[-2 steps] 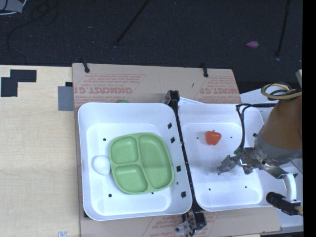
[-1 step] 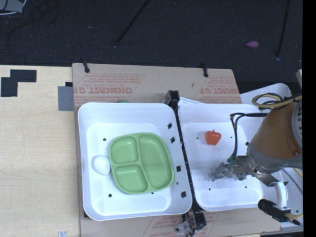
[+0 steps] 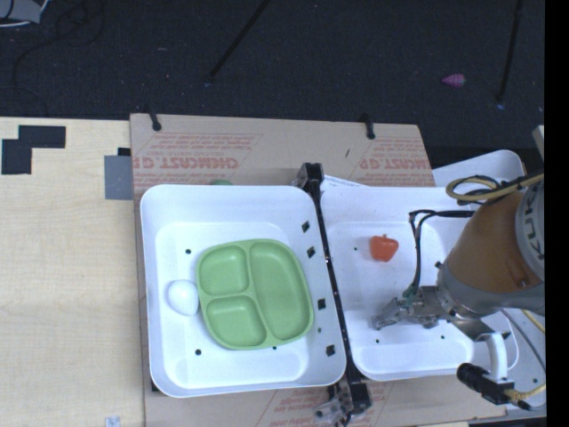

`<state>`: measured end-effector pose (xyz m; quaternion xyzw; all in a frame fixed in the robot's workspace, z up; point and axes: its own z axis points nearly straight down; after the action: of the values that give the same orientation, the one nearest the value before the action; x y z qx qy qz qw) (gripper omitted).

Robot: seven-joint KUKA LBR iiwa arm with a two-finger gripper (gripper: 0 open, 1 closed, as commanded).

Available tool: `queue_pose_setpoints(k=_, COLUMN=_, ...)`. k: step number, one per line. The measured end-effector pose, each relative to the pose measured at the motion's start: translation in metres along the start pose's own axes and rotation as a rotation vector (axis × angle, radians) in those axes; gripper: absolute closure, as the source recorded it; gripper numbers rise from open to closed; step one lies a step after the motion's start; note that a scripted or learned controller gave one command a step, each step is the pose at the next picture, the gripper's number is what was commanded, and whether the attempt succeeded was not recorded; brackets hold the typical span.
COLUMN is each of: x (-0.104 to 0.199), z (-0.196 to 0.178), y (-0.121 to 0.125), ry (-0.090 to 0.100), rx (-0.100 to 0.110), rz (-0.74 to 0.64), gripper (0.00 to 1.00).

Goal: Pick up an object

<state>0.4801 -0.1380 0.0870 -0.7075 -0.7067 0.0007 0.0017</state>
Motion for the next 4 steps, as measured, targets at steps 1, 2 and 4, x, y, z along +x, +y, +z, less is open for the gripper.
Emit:
queue_pose_setpoints(k=1, x=-0.001, z=-0.012, y=0.001, ry=0.001, rx=-0.002, rz=0.005, gripper=1.0)
queue_pose_setpoints(k=2, x=0.003, z=-0.073, y=0.005, ry=-0.002, rx=-0.005, rz=-0.002, gripper=1.0)
queue_pose_setpoints(k=4, x=0.01, z=-0.16, y=0.007, ry=-0.001, rx=-0.004, rz=-0.002, gripper=1.0)
